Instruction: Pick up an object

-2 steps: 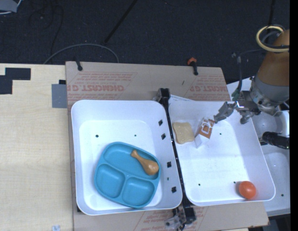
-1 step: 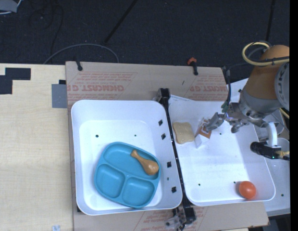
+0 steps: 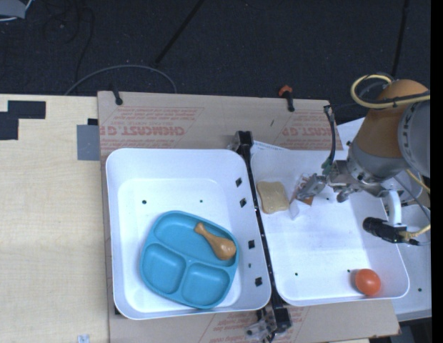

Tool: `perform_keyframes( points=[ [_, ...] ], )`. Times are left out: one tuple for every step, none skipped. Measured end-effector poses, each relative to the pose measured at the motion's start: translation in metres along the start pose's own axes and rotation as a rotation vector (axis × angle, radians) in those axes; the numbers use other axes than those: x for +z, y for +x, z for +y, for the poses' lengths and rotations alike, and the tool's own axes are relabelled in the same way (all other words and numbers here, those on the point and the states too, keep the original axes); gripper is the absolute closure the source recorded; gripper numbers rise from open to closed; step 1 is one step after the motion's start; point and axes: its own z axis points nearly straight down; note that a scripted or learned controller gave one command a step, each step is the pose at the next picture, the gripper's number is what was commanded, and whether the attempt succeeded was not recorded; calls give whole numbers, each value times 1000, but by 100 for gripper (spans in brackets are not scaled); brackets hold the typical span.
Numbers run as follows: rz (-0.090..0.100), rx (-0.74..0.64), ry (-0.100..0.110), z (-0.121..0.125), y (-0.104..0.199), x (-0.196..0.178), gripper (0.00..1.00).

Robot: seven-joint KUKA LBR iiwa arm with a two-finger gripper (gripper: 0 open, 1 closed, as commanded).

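My gripper [image 3: 307,190] hangs over the upper middle of the right bin [image 3: 329,252], on the end of the grey arm with its orange band [image 3: 389,120]. Just to its left lies a tan bread-like slab [image 3: 273,196], close to the gripper's tip but apart from it as far as I can see. An orange-red ball [image 3: 367,281] rests in the right bin's near right corner, far from the gripper. In the left bin [image 3: 128,191] a tan drumstick [image 3: 216,241] lies on a blue divided plate [image 3: 164,266].
A black divider [image 3: 254,220] runs between the two bins. Cables and a black fitting [image 3: 386,229] hang off the arm over the right bin's right edge. Cardboard [image 3: 207,120] lies under the bins, with light wooden bench [image 3: 43,227] to the left.
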Motion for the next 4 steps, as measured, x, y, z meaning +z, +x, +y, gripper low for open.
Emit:
perform_keyframes(
  points=[
    [-7, -2, -12, 4, -1, 1, 0],
    [-7, -2, -17, 6, -2, -10, 100],
    [-8, 0, 0, -1, -6, -70, 100],
    [-8, -1, -1, 0, -7, -116, 100]
  ],
)
